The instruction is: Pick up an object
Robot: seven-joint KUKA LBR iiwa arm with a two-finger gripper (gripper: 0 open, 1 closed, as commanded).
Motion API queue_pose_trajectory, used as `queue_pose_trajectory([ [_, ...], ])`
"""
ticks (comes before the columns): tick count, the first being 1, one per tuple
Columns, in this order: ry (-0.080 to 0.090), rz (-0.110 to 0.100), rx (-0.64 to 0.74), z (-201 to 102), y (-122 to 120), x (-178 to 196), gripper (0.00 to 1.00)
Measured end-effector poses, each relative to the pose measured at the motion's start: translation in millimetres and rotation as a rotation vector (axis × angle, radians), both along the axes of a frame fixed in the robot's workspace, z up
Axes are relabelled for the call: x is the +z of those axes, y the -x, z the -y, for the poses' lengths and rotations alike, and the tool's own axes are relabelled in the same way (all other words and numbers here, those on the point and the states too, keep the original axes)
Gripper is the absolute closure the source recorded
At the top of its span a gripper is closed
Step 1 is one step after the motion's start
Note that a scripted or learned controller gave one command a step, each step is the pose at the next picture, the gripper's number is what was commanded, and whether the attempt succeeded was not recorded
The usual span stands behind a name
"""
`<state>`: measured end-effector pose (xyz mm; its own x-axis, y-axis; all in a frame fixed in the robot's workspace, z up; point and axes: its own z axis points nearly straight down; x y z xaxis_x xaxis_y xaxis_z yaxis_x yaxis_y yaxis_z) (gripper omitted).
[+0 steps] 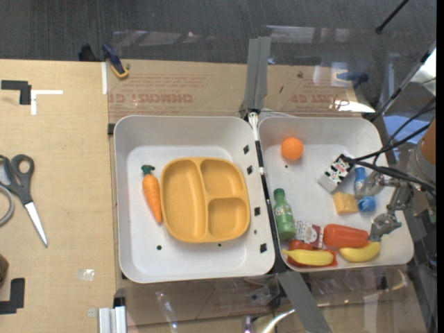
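Right bin (388,255): white and shallow, it holds a group of small toy items, most of them along its near side.
Banana (361,253): yellow, curved, it lies flat at the near right corner of the right bin, and its right tip points up toward the gripper.
Red pepper (345,236): red and long, it lies just behind the banana and touches it.
Other items in the right bin: an orange ball (292,148) far at the back, a green bottle (283,215) near the left wall, a black-and-white carton (335,173), a yellow cheese block (345,202), a blue piece (362,189), and a second yellow fruit (311,257) at the near edge.
Gripper (386,225): it comes in from the right and is low over the right side of the right bin; the metal fingers are close to each other and I cannot see any object between them. How far they are open, I cannot tell.
Banana relative to gripper: the fingertips are just beside the right tip of the banana, a little behind it; contact is not clear.
Left bin (132,207): it holds a yellow divided plate (205,200) and a toy carrot (151,193) just left of the plate.
Bench (55,158): scissors (25,193) lie at the left, well apart from the bins.
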<state>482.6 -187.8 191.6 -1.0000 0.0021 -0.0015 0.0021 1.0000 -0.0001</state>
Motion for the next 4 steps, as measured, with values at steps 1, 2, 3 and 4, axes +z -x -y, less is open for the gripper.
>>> queue_pose_trajectory([
  [1, 0.001, 0.002, -0.011, 22, -41, -99, 0.0],
  [2, 0.002, 0.004, 0.009, 33, -40, -98, 0.0],
  [3, 0.002, 0.008, -0.132, 33, -17, -97, 0.0],
  [4, 0.004, 0.021, -0.286, 26, -2, -94, 0.0],
])
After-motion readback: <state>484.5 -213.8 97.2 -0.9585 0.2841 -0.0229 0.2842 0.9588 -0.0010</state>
